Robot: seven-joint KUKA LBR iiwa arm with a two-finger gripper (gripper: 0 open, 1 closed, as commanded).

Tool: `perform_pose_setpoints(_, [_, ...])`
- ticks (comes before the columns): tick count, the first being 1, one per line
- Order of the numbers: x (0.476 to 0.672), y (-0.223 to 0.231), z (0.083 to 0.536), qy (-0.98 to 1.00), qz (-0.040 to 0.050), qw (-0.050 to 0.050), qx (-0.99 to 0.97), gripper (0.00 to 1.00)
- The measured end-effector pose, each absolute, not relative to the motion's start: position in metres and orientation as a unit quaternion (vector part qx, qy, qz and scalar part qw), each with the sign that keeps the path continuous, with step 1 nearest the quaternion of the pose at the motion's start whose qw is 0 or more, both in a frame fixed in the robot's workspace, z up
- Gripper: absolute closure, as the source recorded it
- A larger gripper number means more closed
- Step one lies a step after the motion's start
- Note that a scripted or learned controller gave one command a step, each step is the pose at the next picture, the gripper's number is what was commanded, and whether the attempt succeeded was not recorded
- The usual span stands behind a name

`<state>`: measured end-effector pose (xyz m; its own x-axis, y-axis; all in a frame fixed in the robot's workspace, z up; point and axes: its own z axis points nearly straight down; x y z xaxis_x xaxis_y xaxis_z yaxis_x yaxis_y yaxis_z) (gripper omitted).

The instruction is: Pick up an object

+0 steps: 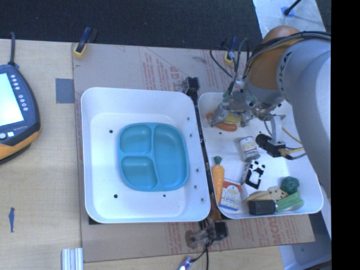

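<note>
My gripper (227, 115) hangs low over the far left corner of the right bin (313, 176), under the grey arm with its orange band (273, 49). Just below it lies a red-orange sausage-shaped toy (226, 126), with yellow and orange bits showing at the gripper's tip. Whether the gripper touches the toy cannot be made out. Nearer in the same bin lie a small can (247, 147), a carrot (217, 175), a black-and-white piece (255, 174) and a juice box (230, 196).
The left bin (95, 151) holds a blue divided plate (153, 156). At the right bin's near end sit a green broccoli toy (290, 184), a tan wooden piece (269, 194) and a black block (261, 207). A tablet (14, 108) lies at the far left.
</note>
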<state>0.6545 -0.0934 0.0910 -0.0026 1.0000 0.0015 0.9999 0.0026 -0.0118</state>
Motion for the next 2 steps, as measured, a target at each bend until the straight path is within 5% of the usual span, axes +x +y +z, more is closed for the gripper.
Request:
perform_pose_setpoints(1, [0.654, -0.094, 0.101, -0.709, 0.0047, 0.006, -0.705, 1.00])
perform_pose_setpoints(2, [0.613, -0.027, 0.193, -0.709, -0.0002, 0.001, -0.705, 1.00])
